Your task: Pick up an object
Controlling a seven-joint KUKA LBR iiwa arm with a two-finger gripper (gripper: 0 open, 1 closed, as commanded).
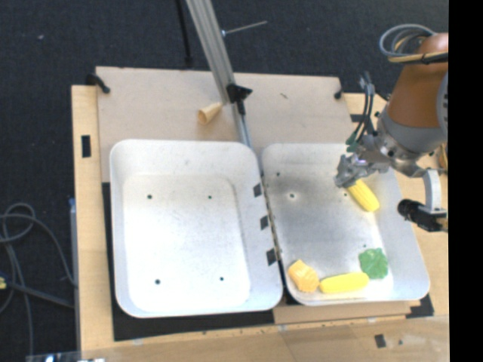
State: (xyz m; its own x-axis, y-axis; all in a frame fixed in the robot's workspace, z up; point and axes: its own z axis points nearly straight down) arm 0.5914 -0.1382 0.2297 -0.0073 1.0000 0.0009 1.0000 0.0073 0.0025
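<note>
- The fingers (349, 173) of the gripper (352, 176) point down into the upper right part of the right bin (317, 225); whether they are apart or together cannot be told, since they read as one small grey cluster.
- Just beside the fingers, on their lower right, lies a short yellow corn piece (364, 197), tilted, its upper end close to or touching the fingertips; contact cannot be told for sure, and nothing is seen between the fingers.
- Well below the fingers, near the bin's bottom edge, a green leafy piece (373, 263) rests just above a long yellow piece (344, 283) that lies flat.
- Left of that long yellow piece, touching or almost touching it, sits a chunky yellow block (303, 276) in the bin's lower left corner.
- Far to the left of the fingers is the left bin (185, 225), side by side with the right one.
- Up and to the left of the fingers, on the bare bench (151, 104) behind the bins, lies a small tan cork-like piece (209, 112).
- Between that piece and the fingers a slanted metal rail (215, 44) crosses down toward the gap between the bins.
- Above and right of the fingers rises the arm (415, 96) with its orange band.
</note>
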